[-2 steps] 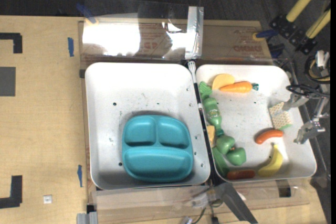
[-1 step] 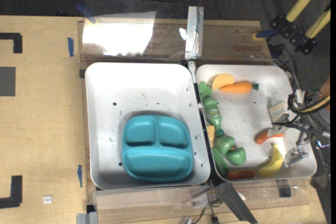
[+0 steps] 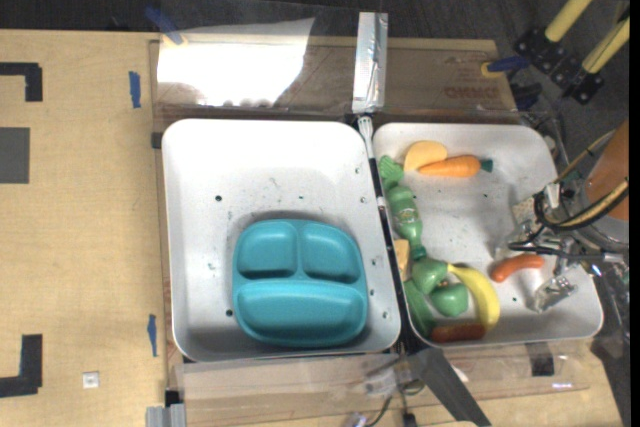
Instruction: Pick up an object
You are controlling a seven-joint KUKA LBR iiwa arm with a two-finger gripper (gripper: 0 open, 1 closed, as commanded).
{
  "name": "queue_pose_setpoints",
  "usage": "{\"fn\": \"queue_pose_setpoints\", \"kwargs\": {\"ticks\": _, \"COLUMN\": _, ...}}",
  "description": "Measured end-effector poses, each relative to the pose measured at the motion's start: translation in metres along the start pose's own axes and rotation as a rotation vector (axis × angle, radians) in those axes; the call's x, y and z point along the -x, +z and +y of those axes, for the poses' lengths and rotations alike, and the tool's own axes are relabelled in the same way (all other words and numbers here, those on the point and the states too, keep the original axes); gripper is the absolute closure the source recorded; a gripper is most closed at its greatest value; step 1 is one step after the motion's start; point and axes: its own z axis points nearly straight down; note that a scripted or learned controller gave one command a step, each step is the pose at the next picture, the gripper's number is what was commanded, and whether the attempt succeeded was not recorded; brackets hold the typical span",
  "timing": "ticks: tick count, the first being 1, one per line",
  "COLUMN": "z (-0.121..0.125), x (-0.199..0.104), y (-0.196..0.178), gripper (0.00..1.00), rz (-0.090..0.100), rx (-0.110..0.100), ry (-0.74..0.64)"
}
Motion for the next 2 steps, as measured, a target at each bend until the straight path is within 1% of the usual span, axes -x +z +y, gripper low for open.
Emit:
{"fn": "queue_pose_setpoints", "kwargs": {"ticks": 1, "z": 0.004, "x": -0.008, "y": 0.0, "gripper": 0.0, "rz": -0.003, "rx": -0.002, "ry": -0.022}}
{"fn": "queue_pose_setpoints", "kwargs": {"ticks": 2, "z": -0.008, "x": 0.019, "y": 0.0, "gripper": 0.0, "rz": -0.002, "rx": -0.002, "ry": -0.061}}
